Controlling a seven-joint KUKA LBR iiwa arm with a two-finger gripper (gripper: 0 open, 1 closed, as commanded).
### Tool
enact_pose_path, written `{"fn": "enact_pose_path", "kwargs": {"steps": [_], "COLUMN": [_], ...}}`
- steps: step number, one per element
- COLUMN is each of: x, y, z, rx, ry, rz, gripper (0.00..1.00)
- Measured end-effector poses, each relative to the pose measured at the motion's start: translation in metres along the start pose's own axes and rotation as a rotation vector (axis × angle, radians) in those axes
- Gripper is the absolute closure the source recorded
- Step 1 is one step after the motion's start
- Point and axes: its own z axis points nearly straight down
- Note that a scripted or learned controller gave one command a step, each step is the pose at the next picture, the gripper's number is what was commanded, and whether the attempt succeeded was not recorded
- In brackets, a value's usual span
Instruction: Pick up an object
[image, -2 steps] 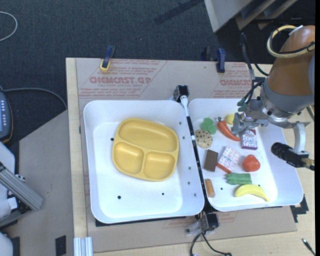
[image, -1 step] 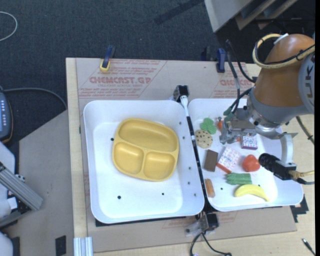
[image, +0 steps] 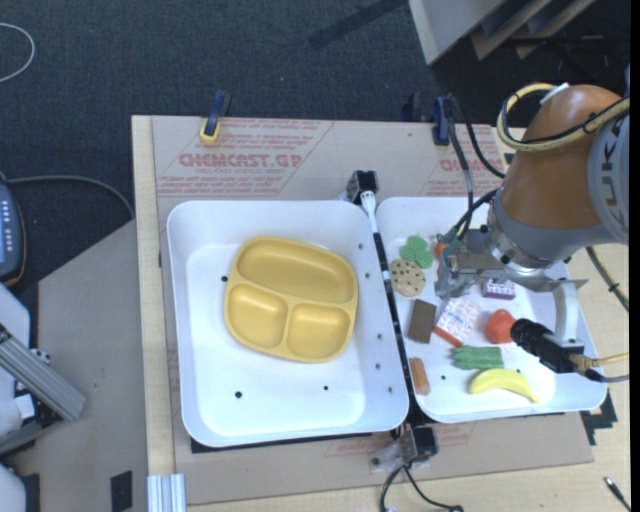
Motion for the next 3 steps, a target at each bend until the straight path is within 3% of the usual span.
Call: {"fn": "enact_pose_path", "kwargs": {"steps": [1,3], "x": [0.012,-0.001], "y": [-0.001,0.001], "z": [-0.012,-0.002], "rx": [-0.007,-0.001], "ry": [-0.001,-0.001], "rz": [-0.003,0.001], "gripper": [1.00,1.00]}}
